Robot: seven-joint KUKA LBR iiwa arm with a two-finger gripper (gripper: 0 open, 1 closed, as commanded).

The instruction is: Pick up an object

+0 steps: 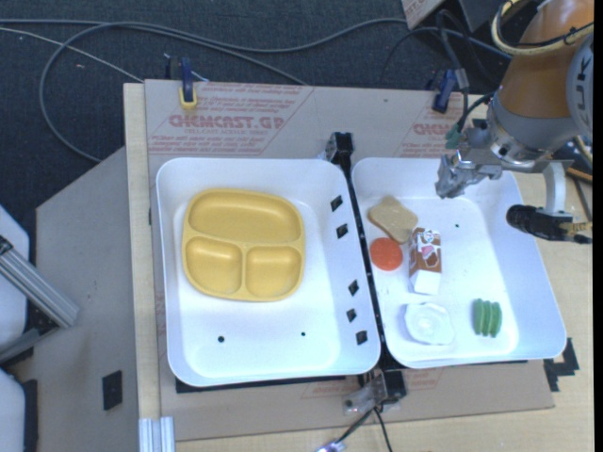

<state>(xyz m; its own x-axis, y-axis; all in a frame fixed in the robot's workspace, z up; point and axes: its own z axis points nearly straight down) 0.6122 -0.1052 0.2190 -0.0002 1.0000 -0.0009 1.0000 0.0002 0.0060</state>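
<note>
Camera view shows the bread slice (393, 218) in the right bin (528, 290), touching the orange disc (385, 253), beside the small carton (426, 261). Above the bin's far end, well apart, hovers the hand (456, 175); I cannot tell its state. Better to descend squarely over one isolated item, perhaps the green piece (487, 317).
</note>
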